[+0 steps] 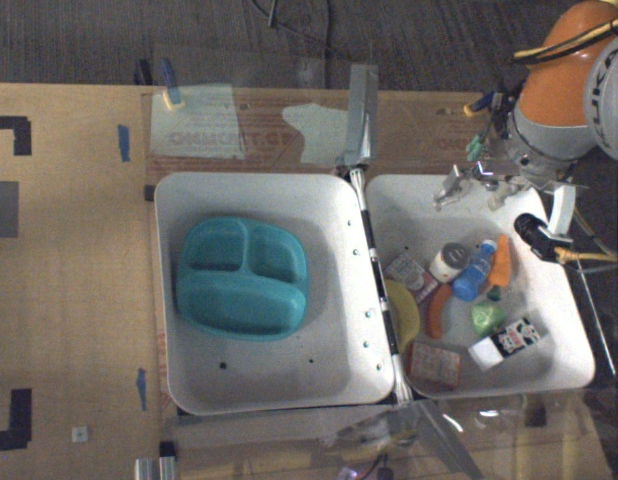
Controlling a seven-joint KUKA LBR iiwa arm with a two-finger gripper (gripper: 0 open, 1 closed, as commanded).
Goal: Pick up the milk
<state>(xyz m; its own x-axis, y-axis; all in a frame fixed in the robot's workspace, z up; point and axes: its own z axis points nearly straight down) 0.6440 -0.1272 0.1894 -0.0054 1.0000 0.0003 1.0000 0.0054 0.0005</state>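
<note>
The right-hand white bin [579, 363] is reached over by the arm [569, 78], its gripper [477, 183] poised above the bin's far rim with the fingers seen spread apart and nothing between them. The milk [507, 343], a small carton with black patches, is found well below the fingers and slightly to their right in the picture, by the near wall. Its long axis is judged to run slantwise, white end down-left, so a long reach toward the near side is called for.

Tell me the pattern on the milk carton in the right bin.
White with black cow-like patches, on the small milk carton, camera view.
</note>
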